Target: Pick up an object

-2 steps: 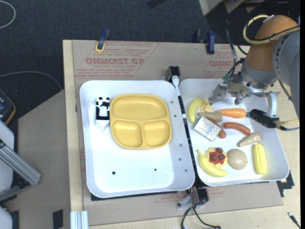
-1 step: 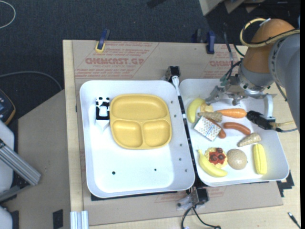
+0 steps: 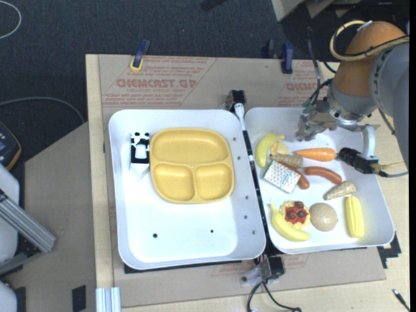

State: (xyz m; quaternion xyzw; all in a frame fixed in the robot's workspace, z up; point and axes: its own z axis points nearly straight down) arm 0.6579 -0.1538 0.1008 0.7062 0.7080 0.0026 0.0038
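Note:
The right bin (image 3: 383, 220) holds toy foods. An orange carrot (image 3: 316, 153) and a red sausage (image 3: 324, 173) lie near its middle, with a pale yellow banana (image 3: 263, 149) at its left wall. A blue-and-white checkered packet (image 3: 281, 176) lies below a brown stick (image 3: 286, 160). Nearer the front are a second banana (image 3: 286, 226), a red-topped piece (image 3: 296, 212), a beige ball (image 3: 323, 216), a yellow corn cob (image 3: 353, 216) and a tan piece (image 3: 340, 190). My gripper (image 3: 308, 129) hangs over the bin's far end, just above the carrot, with nothing seen in it.
The left bin (image 3: 188, 239) carries a yellow divided plate (image 3: 192, 163) and a small black-and-white object (image 3: 139, 149) at its far left. A black divider (image 3: 246, 155) runs between the bins. Clamps (image 3: 138, 56) hold the board's far edge. The arm's orange band (image 3: 367, 51) looms over the back right.

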